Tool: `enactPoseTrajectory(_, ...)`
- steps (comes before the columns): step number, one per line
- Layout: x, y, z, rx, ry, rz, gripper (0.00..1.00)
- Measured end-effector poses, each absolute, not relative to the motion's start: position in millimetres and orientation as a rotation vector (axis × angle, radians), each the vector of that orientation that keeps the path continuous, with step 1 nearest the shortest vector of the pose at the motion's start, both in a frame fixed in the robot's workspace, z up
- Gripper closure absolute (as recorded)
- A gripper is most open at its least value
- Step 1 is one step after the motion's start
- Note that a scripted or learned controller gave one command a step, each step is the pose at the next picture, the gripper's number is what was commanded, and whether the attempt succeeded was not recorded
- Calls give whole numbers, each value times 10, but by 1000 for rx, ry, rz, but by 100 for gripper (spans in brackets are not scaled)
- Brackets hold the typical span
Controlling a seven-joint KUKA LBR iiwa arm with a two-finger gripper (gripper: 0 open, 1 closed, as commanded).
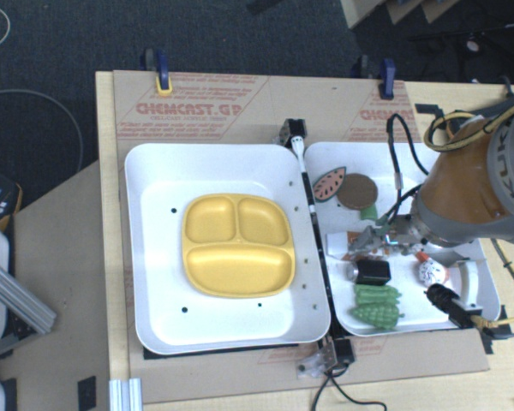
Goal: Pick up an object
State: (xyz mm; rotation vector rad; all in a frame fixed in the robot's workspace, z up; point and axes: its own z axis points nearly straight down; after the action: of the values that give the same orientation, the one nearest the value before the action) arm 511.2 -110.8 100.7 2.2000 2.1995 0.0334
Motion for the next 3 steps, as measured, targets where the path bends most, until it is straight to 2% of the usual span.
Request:
enactPoseTrajectory(1, 4839, -880, 3177, 2206, 2214, 20, 0)
enactPoseTrajectory(2, 4916, -211, 5311, 2203, 2218, 26, 0)
enactPoseTrajectory(3, 4915, -231, 5326, 2216, 2219, 6, 100)
